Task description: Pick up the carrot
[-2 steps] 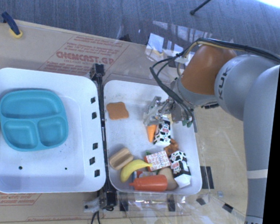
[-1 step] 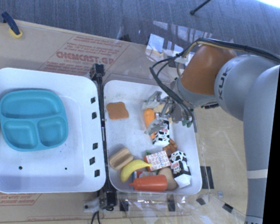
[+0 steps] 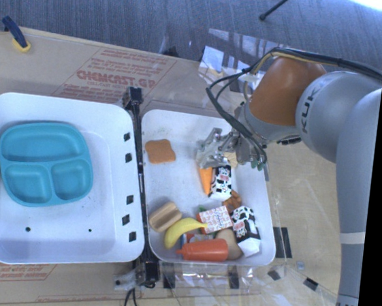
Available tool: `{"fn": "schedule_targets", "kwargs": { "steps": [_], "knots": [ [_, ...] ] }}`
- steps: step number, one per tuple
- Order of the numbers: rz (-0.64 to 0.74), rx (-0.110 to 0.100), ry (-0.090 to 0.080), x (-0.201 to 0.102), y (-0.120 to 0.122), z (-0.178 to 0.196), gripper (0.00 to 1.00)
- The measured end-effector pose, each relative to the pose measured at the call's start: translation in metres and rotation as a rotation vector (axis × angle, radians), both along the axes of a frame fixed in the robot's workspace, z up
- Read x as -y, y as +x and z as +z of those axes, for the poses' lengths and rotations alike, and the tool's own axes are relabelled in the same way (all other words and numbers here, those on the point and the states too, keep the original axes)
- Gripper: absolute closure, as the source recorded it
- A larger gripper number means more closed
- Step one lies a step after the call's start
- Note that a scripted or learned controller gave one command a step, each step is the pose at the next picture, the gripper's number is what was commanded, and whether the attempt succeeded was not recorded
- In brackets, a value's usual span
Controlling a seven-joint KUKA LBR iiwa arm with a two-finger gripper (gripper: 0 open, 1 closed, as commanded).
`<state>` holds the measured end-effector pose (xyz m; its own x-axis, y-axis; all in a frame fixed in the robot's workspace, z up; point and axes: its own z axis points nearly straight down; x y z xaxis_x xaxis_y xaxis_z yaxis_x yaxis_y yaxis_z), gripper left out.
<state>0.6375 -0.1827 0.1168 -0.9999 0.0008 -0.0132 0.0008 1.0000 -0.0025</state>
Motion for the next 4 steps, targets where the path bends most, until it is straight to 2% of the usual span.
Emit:
{"fn": "schedule_targets", "kwargs": {
  "steps": [1, 2, 3, 4],
  "knots": [
    [0.001, -0.001, 0.0, 0.0, 0.0, 0.0, 0.0],
    [0.008, 0.008, -0.002, -0.002, 0.002, 0.012, 1.0],
    [0.009, 0.007, -0.002, -0.002, 0.002, 0.011, 0.0],
    [0.085, -0.015, 0.004, -0.028, 0.01, -0.025, 0.0]
  ]
}}
